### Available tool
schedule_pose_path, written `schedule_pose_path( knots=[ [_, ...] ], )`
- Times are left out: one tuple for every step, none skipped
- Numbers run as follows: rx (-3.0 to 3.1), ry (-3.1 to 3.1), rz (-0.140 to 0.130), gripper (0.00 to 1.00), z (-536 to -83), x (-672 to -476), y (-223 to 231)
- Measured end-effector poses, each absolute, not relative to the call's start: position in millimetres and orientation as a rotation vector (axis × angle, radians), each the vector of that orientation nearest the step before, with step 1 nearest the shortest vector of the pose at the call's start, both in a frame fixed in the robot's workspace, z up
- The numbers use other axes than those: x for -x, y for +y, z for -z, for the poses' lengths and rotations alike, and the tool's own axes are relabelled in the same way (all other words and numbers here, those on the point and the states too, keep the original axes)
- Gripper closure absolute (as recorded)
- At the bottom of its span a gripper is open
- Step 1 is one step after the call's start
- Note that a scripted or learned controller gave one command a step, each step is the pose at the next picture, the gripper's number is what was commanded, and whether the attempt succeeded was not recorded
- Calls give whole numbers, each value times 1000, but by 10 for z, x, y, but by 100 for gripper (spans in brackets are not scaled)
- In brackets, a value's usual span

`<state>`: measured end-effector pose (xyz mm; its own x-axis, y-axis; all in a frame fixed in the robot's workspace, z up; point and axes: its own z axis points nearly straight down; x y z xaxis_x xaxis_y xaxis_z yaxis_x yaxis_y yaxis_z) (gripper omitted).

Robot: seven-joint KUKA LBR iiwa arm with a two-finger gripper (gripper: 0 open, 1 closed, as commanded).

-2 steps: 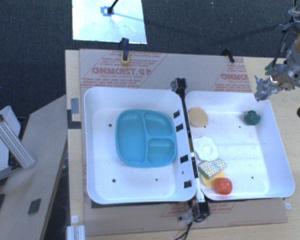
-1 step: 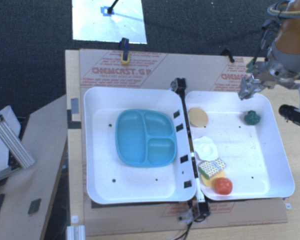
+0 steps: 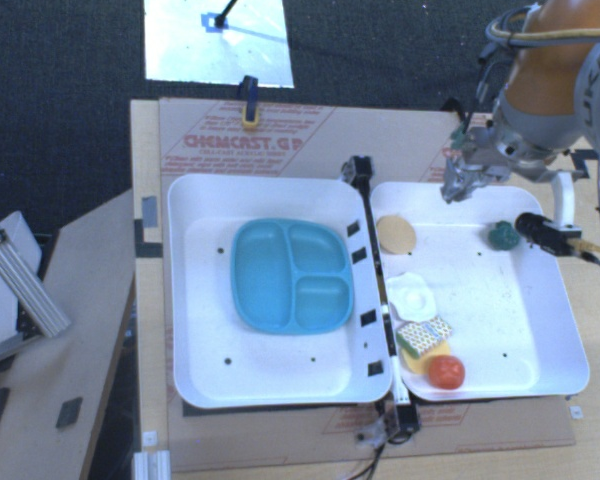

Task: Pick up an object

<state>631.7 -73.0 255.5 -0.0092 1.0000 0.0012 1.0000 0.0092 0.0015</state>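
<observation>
Gripper (image 3: pixel 463 185) at upper right of frame, hanging over the far rim of the right bin (image 3: pixel 525 313); whether it is open or closed cannot be told from this angle; nothing seen in its grasp.

Candidates all in the right bin: tan disc (image 3: pixel 396 234) at upper left of that bin, near the divider; teal lump (image 3: pixel 502 234) toward its upper right; white piece (image 3: pixel 412 296), checkered block (image 3: pixel 425 334) and tomato (image 3: pixel 445 371) clustered at lower left, block and tomato touching or nearly so. Left bin (image 3: pixel 200 353) holds a blue plate (image 3: pixel 290 274).

Judgement: reach stage, no pick made yet. Disc and lump lie nearest the gripper, one to either side below it; the lump stands clear and looks graspable, the disc looks flat and likely to slip. To do it well: centre over one isolated thing, descend straight, keep off the bin wall, close only once astride it; avoid the cluster, where a neighbour may get nudged.
</observation>
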Motion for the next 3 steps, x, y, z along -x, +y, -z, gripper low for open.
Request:
schedule_pose_path(
  knots=[
    [-2211,2232,-4,100,-2558,-6245,-215],
    [-2212,2232,-2,100,-2530,-6203,278],
    [-2210,2233,-4,100,-2435,-6244,867]
  ],
)
